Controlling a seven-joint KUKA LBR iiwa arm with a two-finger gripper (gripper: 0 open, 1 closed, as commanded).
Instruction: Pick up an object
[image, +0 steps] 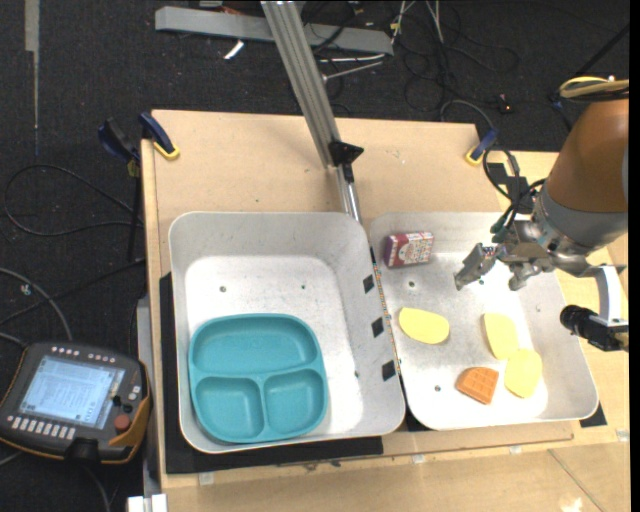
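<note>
Lower right of frame, in the right bin (572, 405): orange waffle piece (478, 384) beside two pale yellow pieces (511, 355); yellow oval (424, 326) left of them, maroon carton (409, 249) at the bin's upper left. Above, gripper (496, 267) hovering with fingers spread, gripping nothing. Left bin (258, 245): teal divided tray (259, 377).

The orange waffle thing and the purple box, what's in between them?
In the camera view, a yellow oval piece lies between the orange waffle and the purple box.
</note>
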